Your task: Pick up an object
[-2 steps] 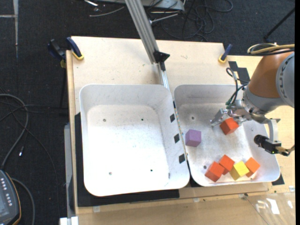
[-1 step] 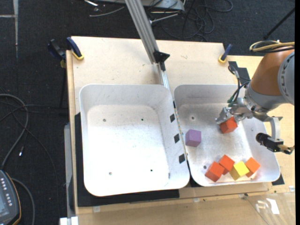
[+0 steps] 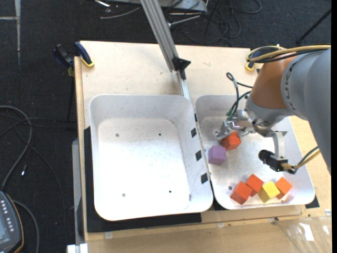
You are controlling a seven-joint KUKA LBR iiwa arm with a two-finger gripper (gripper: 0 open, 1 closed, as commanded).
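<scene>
Camera view showed two white bins (image 3: 142, 157) and six blocks, all in the right bin. The tool (image 3: 230, 135) gripped an orange block (image 3: 231, 140), just above a purple block (image 3: 217, 155).

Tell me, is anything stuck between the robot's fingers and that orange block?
Nothing visible is. The gripper is right at the orange block in the right bin. The purple block sits just below-left of it, beside rather than between.
</scene>
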